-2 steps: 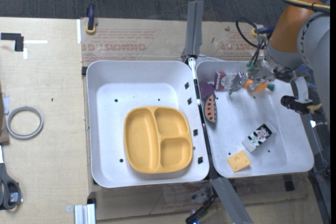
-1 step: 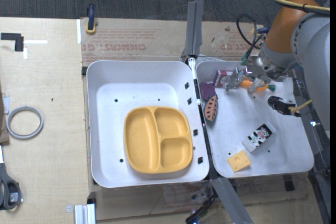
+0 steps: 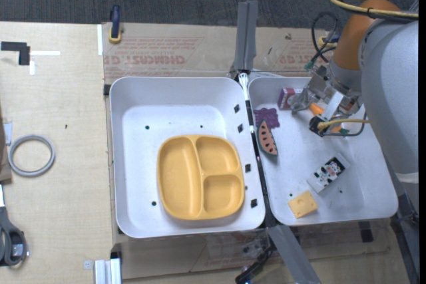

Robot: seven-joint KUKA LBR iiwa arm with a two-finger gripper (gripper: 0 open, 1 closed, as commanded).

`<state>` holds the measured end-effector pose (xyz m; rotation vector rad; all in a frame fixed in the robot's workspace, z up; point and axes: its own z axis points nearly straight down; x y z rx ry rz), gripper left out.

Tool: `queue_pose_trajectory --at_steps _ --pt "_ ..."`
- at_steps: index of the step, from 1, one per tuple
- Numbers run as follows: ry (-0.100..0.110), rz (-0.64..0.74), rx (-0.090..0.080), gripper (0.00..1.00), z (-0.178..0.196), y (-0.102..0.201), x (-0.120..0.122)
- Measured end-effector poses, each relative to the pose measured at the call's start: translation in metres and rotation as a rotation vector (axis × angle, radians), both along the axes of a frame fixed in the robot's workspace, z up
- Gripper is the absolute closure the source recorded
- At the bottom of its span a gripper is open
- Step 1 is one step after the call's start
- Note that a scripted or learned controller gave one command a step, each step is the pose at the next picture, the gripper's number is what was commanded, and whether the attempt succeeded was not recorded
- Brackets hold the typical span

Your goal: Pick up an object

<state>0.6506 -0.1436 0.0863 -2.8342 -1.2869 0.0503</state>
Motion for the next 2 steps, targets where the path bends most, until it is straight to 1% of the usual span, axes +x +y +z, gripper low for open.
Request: queue_pose_trajectory --at_steps 1,2 --pt "-0.042 0.492 -0.003 0.00 0.026 -0.010 -0.001" --pt "-0.010 0.164 0.002 0.00 0.002 -0.022 0.002"
